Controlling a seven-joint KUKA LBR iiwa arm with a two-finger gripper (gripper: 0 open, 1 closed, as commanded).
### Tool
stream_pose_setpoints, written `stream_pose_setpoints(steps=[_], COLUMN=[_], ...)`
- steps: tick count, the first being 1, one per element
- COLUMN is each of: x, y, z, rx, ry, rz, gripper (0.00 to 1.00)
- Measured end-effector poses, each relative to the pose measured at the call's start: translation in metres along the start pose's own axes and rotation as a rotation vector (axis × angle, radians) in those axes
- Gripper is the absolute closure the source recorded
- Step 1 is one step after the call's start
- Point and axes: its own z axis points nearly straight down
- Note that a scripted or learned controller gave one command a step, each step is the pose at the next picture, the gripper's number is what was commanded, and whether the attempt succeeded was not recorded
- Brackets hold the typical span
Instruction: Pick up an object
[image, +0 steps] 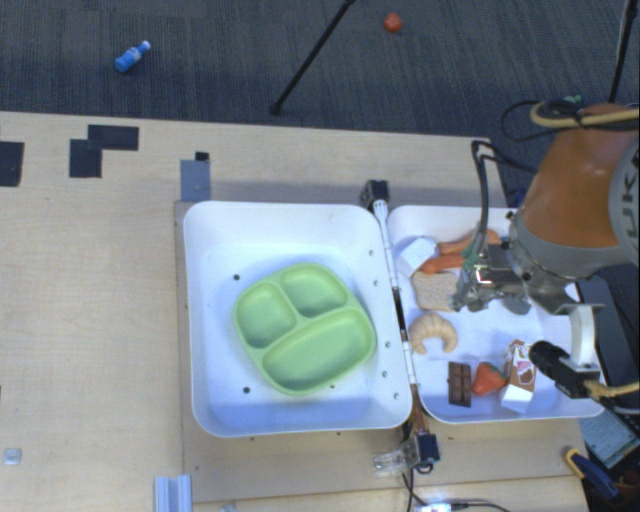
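Pale wood bench (90, 330) fills the lower part of the frame, with dark carpet across the top, and on the bench sit 2 shallow white bins side by side. In the left bin (215, 400), near the middle of the frame, lies a green divided plate (305, 325) with 3 compartments and nothing in them. My arm comes in from the right edge, its orange band (575, 185) at the upper right, and my gripper (482, 290) hangs low over the right bin (430, 405), among the things in its upper part. I cannot tell whether my fingers are apart or together, because the wrist hardware covers them from this angle. Close around the gripper are an orange carrot (450, 258), a slice of bread (435, 290) just left of it, and a croissant (435, 333) a little below. Farther down the bin lie a chocolate bar (459, 383), a red strawberry (488, 379) and a small carton (519, 372). As I judge it, the pick is not yet done: every object I can see rests on the bin floor, and nothing is visibly between my fingers. Closing on 1 object and lifting it clear remain.
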Motion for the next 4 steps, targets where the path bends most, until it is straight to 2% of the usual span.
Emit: stream_pose_setpoints(steps=[1, 2, 3, 4], x=[0.000, -0.001, -0.026, -0.060], y=[0.000, -0.013, 0.089, 0.042], z=[0.000, 0.076, 0.076, 0.174], rx=[0.002, 0.005, 0.002, 0.001], ry=[-0.001, 0.000, -0.001, -0.001], rz=[0.000, 0.003, 0.000, 0.003], gripper=[0.00, 0.00, 0.00, 0.00])
